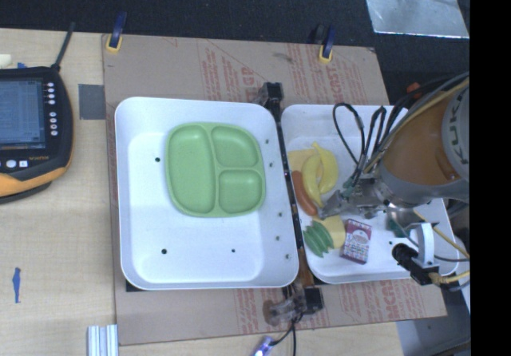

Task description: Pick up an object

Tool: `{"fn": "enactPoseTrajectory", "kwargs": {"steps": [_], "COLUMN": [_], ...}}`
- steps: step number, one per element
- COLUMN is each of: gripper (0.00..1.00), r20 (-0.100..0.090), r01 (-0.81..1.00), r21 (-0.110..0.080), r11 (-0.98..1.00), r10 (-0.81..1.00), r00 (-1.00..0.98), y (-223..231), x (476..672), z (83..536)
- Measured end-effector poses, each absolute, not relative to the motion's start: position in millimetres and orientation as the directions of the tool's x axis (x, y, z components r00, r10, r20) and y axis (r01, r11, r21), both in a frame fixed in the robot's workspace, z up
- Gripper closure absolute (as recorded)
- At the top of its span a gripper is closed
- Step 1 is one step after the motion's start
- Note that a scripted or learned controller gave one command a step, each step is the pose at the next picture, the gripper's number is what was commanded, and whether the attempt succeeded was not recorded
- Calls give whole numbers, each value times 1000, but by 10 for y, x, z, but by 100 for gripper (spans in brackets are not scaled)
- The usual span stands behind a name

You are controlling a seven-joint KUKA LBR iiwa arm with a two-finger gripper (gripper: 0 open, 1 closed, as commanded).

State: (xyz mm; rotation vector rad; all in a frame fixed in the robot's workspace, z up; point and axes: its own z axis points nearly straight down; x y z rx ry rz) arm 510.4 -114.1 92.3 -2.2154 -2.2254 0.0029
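Note:
The right bin [319, 273] holds a yellow banana-like toy [318, 168], an orange piece [304, 193], a green ridged toy [317, 238], a pale yellow block [334, 230] and a small red-and-white packet [357, 241]. My gripper [334, 204] reaches down into this bin from the right, its dark tips just below the yellow toy and above the pale block. The grey and orange arm [419, 156] covers the bin's right half. The left bin [140, 255] carries a green divided plate [215, 168].
A teach pendant [30, 127] lies on the bench at the far left. Black cables [361, 133] loop above the wrist over the right bin. Clamps [273, 93] sit between the bins at the back and front. Cardboard [207, 67] underlies both bins.

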Motion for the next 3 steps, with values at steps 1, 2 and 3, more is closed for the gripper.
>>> {"fn": "enactPoseTrajectory", "kwargs": {"steps": [1, 2, 3], "gripper": [0, 0, 0], "r20": [-1, -3, 0], "r01": [1000, 1000, 1000], "r21": [-2, -2, -2], "r11": [2, 4, 3], "r10": [1000, 1000, 1000], "r00": [-2, -4, -3], "y": [-1695, -1132, -1091], "x": [5098, 5745, 6217], "z": [1511, 981, 921]}}
